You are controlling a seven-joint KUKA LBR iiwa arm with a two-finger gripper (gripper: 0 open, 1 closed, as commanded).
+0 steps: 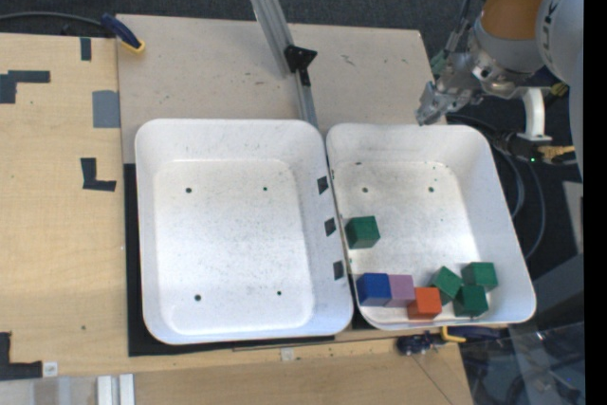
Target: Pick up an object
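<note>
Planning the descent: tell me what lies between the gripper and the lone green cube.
In the camera view, only bare white bin floor separates the gripper from the lone green cube.

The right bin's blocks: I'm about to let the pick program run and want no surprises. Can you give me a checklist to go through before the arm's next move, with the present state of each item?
1. Targets present: ok. The shallow white right bin holds a lone green cube, plus a blue cube, pale purple cube, orange cube and three more green cubes clustered at its near edge.
2. Isolated target available: ok, the lone green cube stands apart from the others.
3. Two-finger gripper position: not ok, it hangs over the bin's far rim, away from every block.
4. Finger opening: cannot tell.
5. Gripper carrying nothing: cannot tell.
6. Clustered blocks graspable: not ok, they touch one another.
</note>
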